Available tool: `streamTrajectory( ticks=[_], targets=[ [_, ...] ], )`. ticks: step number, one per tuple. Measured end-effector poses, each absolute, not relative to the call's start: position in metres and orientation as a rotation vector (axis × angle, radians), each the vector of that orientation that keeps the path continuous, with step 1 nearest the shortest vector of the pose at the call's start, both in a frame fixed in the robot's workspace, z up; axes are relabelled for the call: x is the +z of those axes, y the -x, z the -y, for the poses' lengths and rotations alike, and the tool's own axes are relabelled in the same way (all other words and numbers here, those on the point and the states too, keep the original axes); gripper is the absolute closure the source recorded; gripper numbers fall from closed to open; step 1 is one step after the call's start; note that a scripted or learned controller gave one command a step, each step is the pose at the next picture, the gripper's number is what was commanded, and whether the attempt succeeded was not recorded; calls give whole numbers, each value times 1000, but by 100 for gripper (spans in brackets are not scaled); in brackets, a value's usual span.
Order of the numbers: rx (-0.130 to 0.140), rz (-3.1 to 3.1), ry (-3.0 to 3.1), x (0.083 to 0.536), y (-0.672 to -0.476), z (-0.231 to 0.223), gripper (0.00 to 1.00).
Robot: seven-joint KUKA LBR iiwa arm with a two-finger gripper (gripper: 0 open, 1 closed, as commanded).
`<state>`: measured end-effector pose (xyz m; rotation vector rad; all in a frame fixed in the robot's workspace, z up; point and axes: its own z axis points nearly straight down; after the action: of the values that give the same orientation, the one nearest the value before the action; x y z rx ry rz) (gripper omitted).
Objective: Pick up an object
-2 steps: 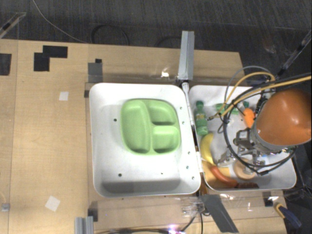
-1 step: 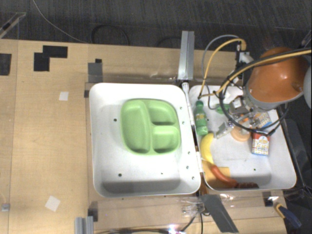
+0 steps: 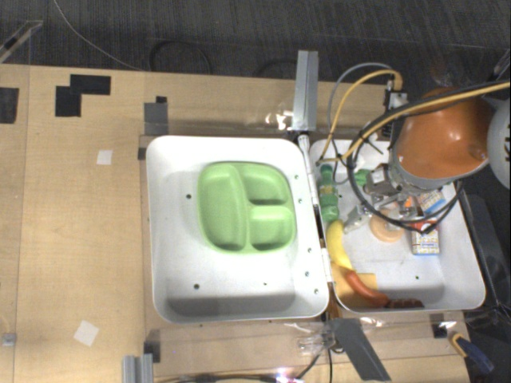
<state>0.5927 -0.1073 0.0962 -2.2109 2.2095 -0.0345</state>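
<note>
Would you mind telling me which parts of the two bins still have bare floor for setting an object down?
The left bin has bare floor all round the green divided tray, widest along its near edge. In the right bin, only the near-right floor is free, bordered by the banana and the small box. Its far half is crowded under the arm and cables.

One fixed camera up high, tilted down on the desk (image 3: 72, 238), both white bins (image 3: 172, 230) in frame, the arm (image 3: 439, 142) coming from the right.

Grey arm (image 3: 479, 134) in from right, orange-banded wrist tilted down, gripper (image 3: 382, 194) low, partly cable-hidden.
</note>
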Motion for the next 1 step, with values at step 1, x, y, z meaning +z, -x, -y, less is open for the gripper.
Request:
streamTrajectory(
  ticks=[1],
  targets=[
    [-43, -2207, 2203, 110, -596, 107, 100]
  ],
)
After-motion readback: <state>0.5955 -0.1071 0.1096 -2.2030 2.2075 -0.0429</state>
